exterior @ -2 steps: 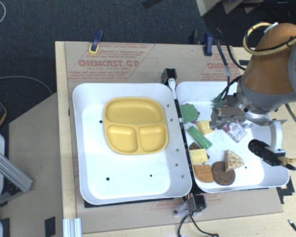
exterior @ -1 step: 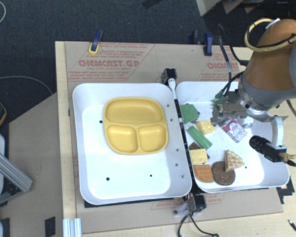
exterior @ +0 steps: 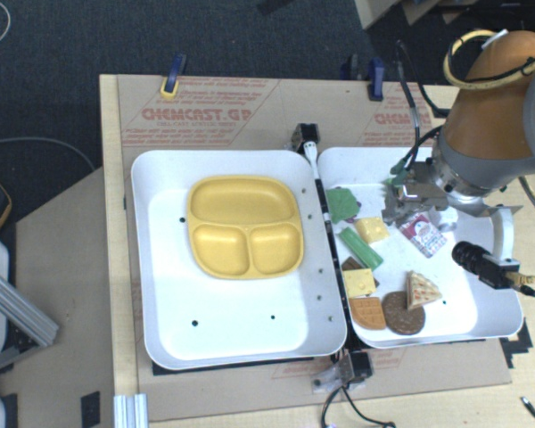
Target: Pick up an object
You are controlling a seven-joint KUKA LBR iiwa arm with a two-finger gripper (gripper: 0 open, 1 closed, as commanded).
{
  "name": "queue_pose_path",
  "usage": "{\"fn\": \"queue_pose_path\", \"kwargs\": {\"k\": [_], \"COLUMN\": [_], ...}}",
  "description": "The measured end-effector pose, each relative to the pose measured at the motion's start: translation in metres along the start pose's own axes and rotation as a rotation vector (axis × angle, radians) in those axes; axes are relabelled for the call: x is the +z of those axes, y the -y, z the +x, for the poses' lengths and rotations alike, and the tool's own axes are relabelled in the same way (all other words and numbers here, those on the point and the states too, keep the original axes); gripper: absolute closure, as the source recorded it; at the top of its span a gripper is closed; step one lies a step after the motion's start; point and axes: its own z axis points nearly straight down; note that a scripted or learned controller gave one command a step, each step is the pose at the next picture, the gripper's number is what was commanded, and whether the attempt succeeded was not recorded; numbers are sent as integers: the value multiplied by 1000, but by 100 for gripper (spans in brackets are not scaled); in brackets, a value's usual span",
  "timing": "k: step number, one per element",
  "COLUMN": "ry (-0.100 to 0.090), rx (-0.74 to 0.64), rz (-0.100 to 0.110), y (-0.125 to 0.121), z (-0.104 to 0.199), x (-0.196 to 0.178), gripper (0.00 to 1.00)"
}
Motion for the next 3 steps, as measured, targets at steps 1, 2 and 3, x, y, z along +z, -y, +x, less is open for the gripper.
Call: {"fn": "queue_pose_path", "kwargs": {"k": [1, 2, 3], "ry": [-1, -1, 0], "rx": [-1, 2, -1], "rz": [6, 5, 0], "y": [-1, 7, -5], "z": [12, -1, 6], "x": [14, 16, 18], "gripper": [100, 100, 100]}}
